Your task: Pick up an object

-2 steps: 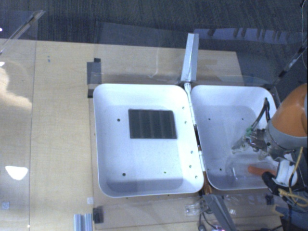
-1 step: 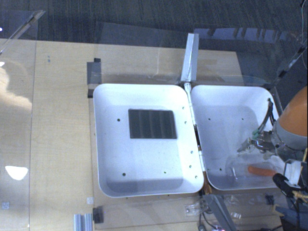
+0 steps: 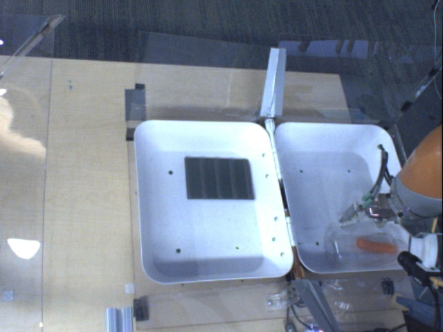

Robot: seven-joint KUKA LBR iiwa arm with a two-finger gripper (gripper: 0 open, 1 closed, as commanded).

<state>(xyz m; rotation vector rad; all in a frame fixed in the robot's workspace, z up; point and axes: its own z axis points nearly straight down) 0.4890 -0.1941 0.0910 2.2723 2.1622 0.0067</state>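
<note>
Seemingly light and stiff, the orange stick (image 3: 377,245) in the right bin (image 3: 311,151) suits a mid-length pinch; whether the tool (image 3: 363,209) is wide or narrow I cannot tell

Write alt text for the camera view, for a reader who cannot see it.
A grey robot arm with an orange band reaches from the right into the right white bin, its claw low just above a small orange-red object on the floor. The left white bin holds a dark ribbed rectangular pad.
</note>
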